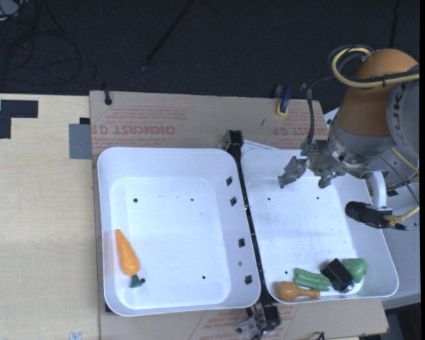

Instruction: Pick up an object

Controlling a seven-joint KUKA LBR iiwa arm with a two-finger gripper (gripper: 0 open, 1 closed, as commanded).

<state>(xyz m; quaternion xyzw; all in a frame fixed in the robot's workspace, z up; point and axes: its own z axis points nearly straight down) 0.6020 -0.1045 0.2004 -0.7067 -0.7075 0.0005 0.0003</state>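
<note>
Pale wood and brown cardboard cover the desk point(42, 211) under two shallow white bins. Inside the left bin point(168, 163), an orange toy carrot point(127, 254) with a dark green stub lies near the front left corner. Across the black divider point(242, 214), along the right bin's point(283, 218) front wall, sit an orange pear-shaped piece point(295, 291), a green pod point(311, 279), a black block point(338, 274) and a green lump point(355, 266). Over that bin's back edge hangs the gripper point(309, 175), fingers spread apart, nothing between them.
</note>
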